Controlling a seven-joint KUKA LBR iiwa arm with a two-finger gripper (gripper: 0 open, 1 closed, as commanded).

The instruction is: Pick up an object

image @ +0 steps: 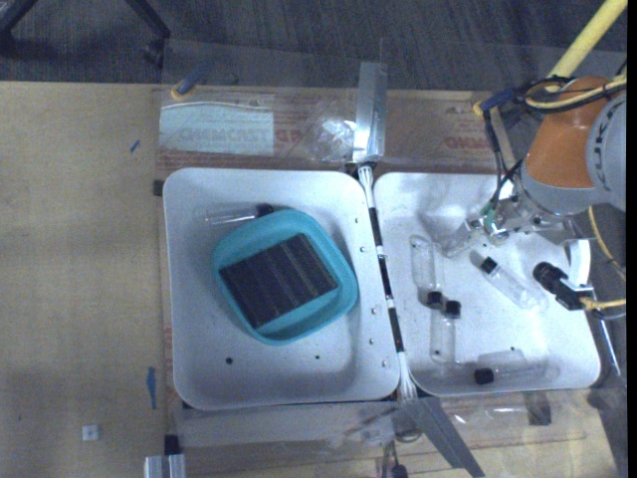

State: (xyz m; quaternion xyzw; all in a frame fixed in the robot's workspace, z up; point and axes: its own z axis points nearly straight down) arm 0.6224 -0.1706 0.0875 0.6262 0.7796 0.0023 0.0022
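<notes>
White right bin [572,366], clear tubes [425,267] (outlines faint)

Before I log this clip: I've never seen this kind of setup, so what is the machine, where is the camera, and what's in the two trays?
This is a single camera looking down at a slant on a bench with two shallow white trays side by side. The machine is a grey robot arm with an orange band, reaching in from the right of the picture. Its hand is low over the back of the right tray, next to one of the clear plastic tubes. Whether its fingers are open or closed is too small and cluttered to tell, so I can't say it holds anything. The right tray carries several clear tubes with black caps, scattered loose. The left tray holds a teal dish with a dark ridged block in it, and one more tube behind it.
</notes>
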